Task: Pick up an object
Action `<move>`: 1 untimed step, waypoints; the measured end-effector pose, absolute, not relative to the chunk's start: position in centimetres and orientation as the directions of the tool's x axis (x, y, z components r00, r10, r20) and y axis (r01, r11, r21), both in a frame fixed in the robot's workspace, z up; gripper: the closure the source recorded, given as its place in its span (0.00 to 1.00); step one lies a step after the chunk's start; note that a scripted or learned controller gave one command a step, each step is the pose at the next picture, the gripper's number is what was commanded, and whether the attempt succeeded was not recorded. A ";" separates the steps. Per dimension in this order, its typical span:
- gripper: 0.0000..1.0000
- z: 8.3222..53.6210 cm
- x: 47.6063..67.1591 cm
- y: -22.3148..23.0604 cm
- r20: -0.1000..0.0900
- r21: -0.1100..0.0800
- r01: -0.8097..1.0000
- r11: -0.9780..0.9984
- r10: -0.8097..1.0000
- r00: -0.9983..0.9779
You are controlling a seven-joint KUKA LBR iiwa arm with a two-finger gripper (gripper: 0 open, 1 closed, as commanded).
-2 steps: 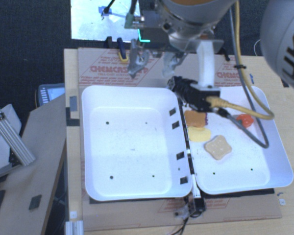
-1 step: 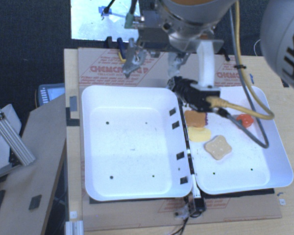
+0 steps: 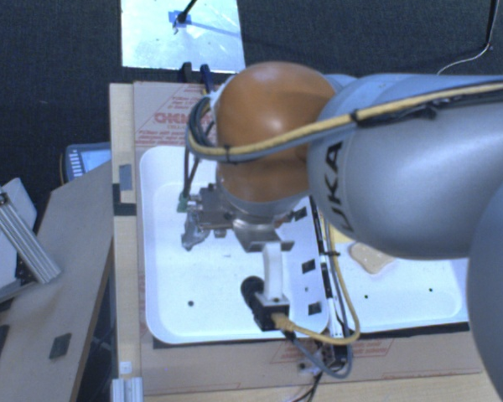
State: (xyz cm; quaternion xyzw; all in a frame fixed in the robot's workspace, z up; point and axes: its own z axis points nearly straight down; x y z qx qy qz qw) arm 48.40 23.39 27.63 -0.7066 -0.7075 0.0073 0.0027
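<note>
My gripper (image 3: 190, 234) hangs low over the left white bin (image 3: 169, 301), in its upper middle part, under the orange band of the wrist. Nothing shows held at its tip. A flat pale tan object (image 3: 371, 259) lies in the right bin (image 3: 419, 306), partly hidden by the grey arm. The arm covers most of the right bin and the upper part of the left one.
Brown cardboard (image 3: 159, 111) lies under the bins at the back and along the front edge. A shiny metal sheet (image 3: 181, 22) sits beyond it. A tan bench top with an aluminium rail (image 3: 17, 229) stands to the left.
</note>
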 end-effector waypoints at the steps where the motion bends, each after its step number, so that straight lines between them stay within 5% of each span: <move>1: 1.00 29.6 48.7 23.4 0.001 0.001 1.000 -0.001 1.000 0.001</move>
